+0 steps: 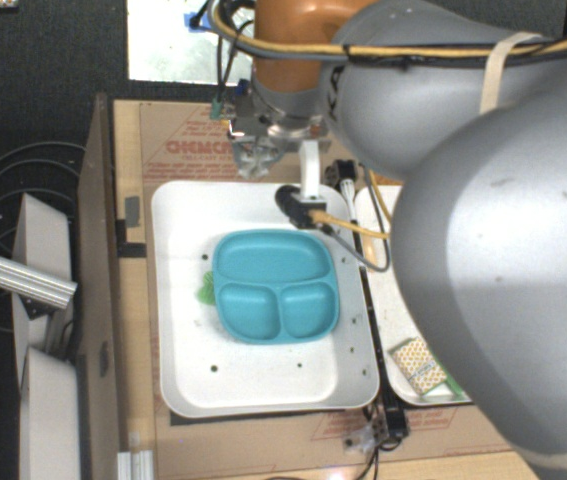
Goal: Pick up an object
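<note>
Tool (253, 156) hanging under the orange band of the arm (483, 228), over the far rim of the left bin (188, 368), right at the edge where white plastic meets the brown cardboard-covered desk (178, 133). Cannot tell how far open; a blurred metallic cluster from this angle, nothing visibly held in it.

Below the tool in the view, and slightly to its right, a blue tray (275, 286) with three compartments, lying flat near the middle of the left bin, clearly apart from the tool. Peeking out from under the tray's left edge, a small green item (206, 289), mostly hidden, kind unclear.

Just right of the tool, a white upright piece and a black fitting (298, 204) on the arm's wrist, with a yellow cable (358, 236) looping down from there over the seam between the bins.

Further right and lower, the right bin (393, 308), largely covered by the grey bulk of the arm. In its near corner, a small packet (418, 365) with a checked pattern, well apart from the tool.
</note>
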